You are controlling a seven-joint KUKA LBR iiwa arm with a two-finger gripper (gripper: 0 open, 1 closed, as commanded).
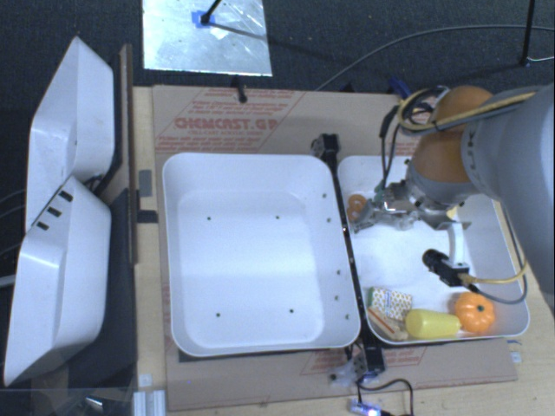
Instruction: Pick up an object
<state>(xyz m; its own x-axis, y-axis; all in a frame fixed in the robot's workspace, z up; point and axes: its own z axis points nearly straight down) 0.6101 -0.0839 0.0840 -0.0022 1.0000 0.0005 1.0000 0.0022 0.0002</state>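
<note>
Two shallow white bins are seen side by side on the tabletop, which is covered by a brown cardboard sheet printed with red lettering. The left bin is bordered on its right by a dark divider strip, beyond which the right bin is placed.

The grey arm is extended in from the right, with its orange band visible above the wrist. The claw is positioned low over the upper left part of the right bin, pointed toward the divider. How far the claw is spread cannot be told, since its tip is blurred against the white bin floor. A small orange ring-shaped object is seen just beside the claw tip, near the divider; whether it is touched cannot be made out, and it is not seen to be gripped.

Along the near edge of the right bin, several objects are gathered. A yellow rounded object is laid on its side, with a small orange pumpkin-like object just beside it on the right. To its left, a patterned packet and a tan stick-like piece are placed close together in the corner by the divider. A black cylindrical part with a yellow cable is seen hanging below the wrist, above these objects.
</note>
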